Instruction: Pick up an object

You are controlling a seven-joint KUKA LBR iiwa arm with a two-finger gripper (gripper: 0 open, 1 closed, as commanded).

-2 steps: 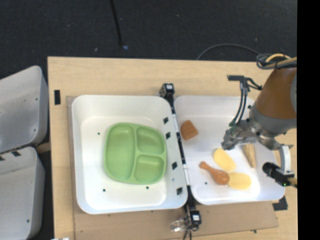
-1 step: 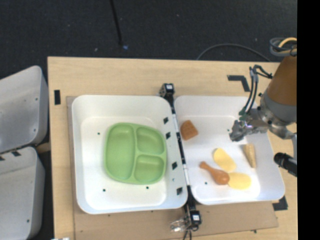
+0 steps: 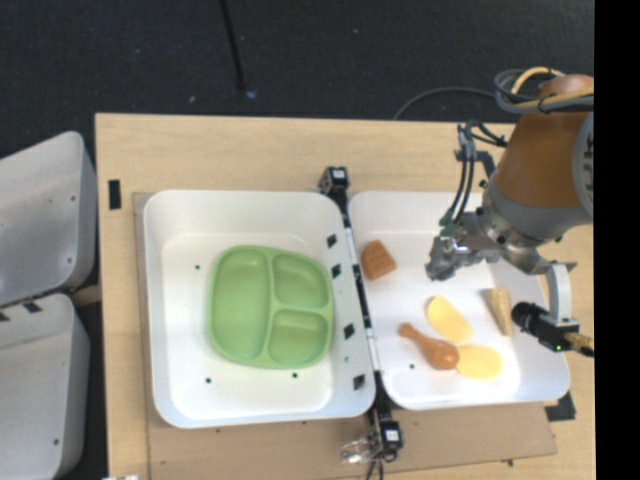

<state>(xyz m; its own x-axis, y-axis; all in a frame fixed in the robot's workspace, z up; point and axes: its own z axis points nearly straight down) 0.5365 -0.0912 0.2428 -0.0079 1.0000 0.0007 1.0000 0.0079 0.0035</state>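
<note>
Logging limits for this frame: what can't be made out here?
- Tool: too small and dark in the camera view to judge open or shut.
- Right bin: its right wall is hidden by the arm.
- Cone-shaped piece: too small to identify.

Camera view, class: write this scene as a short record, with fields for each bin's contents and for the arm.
left bin: green divided tray, lying flat
right bin: brown block, two yellow pieces, drumstick-shaped toy, pale wedge
arm: over the right bin
end effector: above the bin floor, right of the brown block, nothing seen held
task state: no object picked up yet
</note>
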